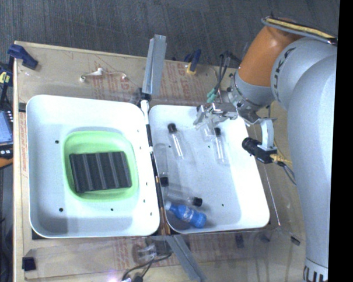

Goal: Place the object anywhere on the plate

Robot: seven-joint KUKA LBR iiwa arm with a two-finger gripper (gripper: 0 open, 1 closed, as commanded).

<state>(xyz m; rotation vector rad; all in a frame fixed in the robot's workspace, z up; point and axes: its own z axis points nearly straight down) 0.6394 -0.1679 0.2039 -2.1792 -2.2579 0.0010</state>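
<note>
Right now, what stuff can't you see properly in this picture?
- Gripper, camera view: small and pale against the white right bin, so its fingers blur together.
- Clear tubes in that bin: see-through, their outlines fade into the floor.
- Blue object at the bin's near edge: too small and crumpled to identify.
- Arm: cut off by the picture's right side.

Gripper (pixel 208 116) hangs over right bin (pixel 253 187) far edge, above clear tubes (pixel 176 141) (black caps). Blue bottle (pixel 188 214) lies at the near edge. Green plate (pixel 99 166) sits in left bin (pixel 41 161), dark ridged insert (pixel 99 170) on it.
</note>
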